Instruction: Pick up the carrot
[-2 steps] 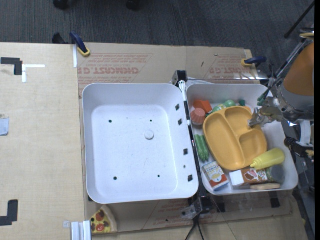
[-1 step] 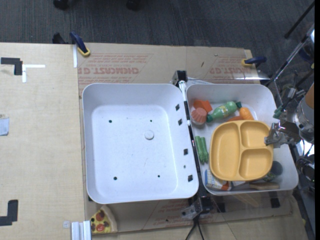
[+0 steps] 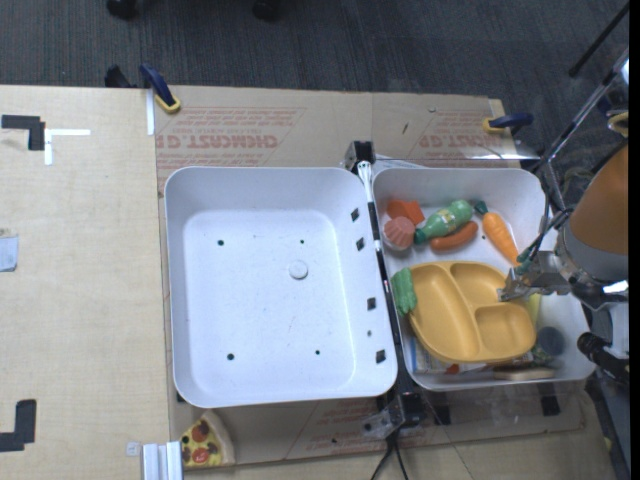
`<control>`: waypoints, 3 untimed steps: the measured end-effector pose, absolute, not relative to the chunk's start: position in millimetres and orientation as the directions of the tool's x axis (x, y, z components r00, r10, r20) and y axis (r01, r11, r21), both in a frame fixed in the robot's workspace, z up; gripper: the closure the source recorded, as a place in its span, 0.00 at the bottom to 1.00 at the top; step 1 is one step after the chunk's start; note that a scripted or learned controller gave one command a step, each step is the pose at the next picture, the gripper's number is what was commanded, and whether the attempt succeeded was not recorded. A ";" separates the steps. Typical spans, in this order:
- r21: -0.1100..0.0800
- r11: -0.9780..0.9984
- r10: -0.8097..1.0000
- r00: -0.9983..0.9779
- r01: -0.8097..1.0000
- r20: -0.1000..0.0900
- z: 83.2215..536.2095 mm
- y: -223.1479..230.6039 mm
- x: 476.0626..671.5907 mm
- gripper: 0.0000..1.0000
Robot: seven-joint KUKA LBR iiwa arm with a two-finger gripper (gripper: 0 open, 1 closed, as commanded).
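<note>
From my end the carrot (image 3: 498, 236) sits in the right bin (image 3: 530, 183), upper right corner, long axis slanting toward my gripper (image 3: 522, 280) just below it. Can't tell the fingers' state from here.

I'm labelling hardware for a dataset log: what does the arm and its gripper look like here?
The arm enters at the right edge, showing a rounded orange band above a grey wrist section. The gripper is a small metallic grey assembly with thin dark rods or cables running to it. No markings are legible.
</note>
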State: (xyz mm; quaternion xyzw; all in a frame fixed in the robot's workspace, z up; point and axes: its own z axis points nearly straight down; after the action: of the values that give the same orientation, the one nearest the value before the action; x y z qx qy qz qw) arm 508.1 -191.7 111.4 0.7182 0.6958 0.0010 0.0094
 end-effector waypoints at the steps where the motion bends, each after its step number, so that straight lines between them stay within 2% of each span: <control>1: 0.006 -0.014 1.000 0.014 1.000 0.012 109.3 -176.8 509.6 0.00; 2: -0.001 0.099 0.994 -0.099 0.995 0.039 90.6 -189.4 565.7 0.00; 3: -0.023 -0.289 0.956 0.290 0.957 0.050 90.9 -186.0 620.7 0.00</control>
State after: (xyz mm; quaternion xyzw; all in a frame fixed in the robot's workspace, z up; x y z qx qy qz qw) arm 620.7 -186.0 90.9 0.8027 0.5957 0.0131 -0.0240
